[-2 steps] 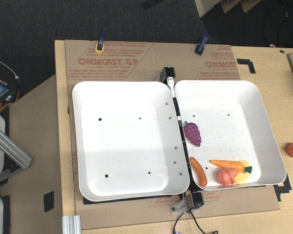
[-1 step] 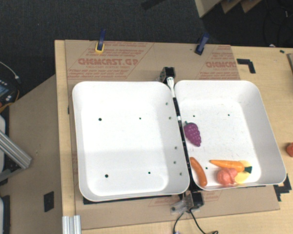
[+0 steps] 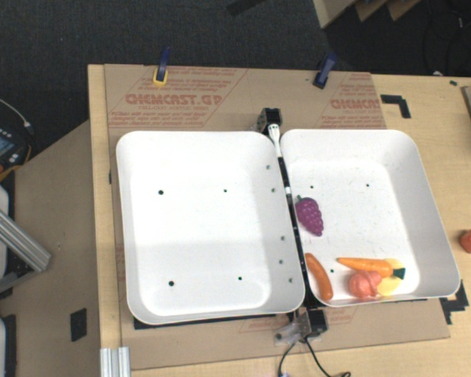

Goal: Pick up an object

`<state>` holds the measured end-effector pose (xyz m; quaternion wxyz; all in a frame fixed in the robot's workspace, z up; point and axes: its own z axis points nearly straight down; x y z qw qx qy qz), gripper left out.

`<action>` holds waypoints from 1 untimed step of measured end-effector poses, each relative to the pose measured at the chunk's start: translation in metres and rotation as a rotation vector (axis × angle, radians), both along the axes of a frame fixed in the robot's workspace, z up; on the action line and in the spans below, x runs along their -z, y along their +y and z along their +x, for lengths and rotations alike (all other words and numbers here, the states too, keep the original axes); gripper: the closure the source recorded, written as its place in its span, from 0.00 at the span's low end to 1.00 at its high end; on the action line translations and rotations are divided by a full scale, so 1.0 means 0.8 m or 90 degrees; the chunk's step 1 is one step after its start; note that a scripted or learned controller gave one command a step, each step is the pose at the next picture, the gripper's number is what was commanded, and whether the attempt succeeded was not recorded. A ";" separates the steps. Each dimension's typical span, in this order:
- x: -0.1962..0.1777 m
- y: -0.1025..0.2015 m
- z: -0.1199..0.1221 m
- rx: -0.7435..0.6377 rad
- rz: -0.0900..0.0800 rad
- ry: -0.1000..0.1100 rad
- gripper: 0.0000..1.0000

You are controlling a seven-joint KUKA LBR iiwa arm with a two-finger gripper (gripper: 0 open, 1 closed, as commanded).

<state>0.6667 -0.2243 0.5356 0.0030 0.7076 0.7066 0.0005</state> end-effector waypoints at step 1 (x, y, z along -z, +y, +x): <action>-0.001 0.000 -0.078 0.001 0.003 0.004 1.00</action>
